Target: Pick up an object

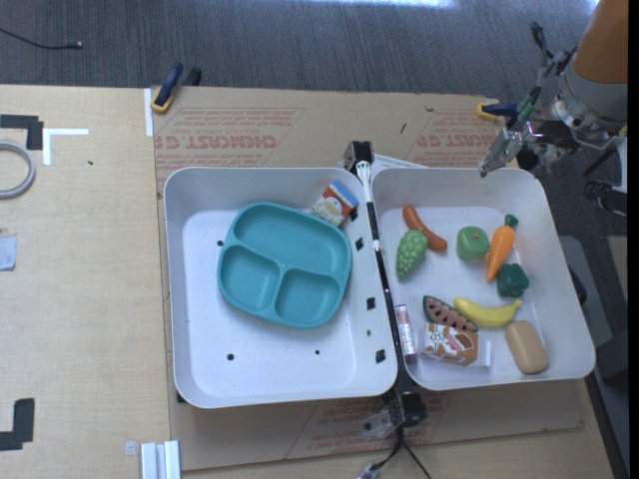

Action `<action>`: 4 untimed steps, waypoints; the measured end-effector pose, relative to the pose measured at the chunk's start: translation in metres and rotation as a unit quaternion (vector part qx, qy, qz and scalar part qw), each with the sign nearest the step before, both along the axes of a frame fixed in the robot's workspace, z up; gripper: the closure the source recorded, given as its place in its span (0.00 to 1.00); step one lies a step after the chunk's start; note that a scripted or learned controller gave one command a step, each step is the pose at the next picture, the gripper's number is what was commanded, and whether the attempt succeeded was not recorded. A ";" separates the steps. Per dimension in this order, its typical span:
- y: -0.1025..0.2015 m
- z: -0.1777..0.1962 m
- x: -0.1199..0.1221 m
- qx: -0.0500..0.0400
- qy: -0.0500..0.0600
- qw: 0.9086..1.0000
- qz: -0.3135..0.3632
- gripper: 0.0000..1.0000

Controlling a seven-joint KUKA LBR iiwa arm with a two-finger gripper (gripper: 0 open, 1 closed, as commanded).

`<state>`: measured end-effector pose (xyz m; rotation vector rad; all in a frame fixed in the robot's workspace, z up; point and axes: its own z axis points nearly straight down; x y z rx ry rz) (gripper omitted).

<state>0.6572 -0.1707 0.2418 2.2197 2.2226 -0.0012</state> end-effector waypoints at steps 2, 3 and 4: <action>-0.029 -0.149 -0.060 0.000 0.000 1.000 -0.002 0.00; -0.029 -0.139 -0.059 0.000 -0.001 1.000 -0.003 1.00; 0.063 -0.045 -0.039 0.000 0.000 1.000 0.000 1.00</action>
